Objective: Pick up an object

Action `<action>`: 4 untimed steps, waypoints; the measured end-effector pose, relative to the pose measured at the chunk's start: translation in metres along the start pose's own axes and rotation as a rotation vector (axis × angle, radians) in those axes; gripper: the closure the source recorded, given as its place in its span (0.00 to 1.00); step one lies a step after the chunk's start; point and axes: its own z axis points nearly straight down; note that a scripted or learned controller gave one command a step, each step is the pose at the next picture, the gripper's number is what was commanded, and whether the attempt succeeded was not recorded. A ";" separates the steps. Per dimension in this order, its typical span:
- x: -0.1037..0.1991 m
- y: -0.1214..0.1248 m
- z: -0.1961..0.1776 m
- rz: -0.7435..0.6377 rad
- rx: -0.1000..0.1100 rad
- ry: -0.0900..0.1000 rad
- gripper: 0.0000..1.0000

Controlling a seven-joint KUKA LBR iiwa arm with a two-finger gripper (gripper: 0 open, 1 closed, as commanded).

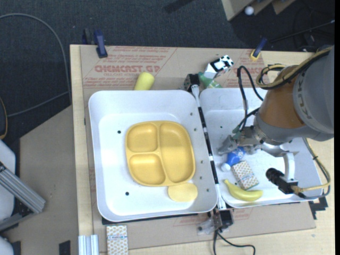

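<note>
In the right bin (223,108) lie a small blue bottle with a white cap (234,157), a patterned box (245,175) and a banana (242,192), all close together near the front. My gripper (232,143) hangs low over the bin's left middle, just above and touching or nearly touching the blue bottle's upper end. The grey arm with its orange band (279,110) reaches in from the right and hides the bin's right part.
The left bin (106,142) holds a yellow divided plate (159,153) and a pale yellow disc (183,192). Behind the bins lie a yellow cylinder (144,81) and a black-and-white toy (220,64). Another patterned box (117,238) sits at the front edge.
</note>
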 end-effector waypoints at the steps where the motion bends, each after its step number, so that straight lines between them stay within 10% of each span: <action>1: -0.006 -0.018 0.000 0.002 0.003 0.001 0.00; 4: -0.001 -0.001 0.000 0.001 0.002 0.000 0.00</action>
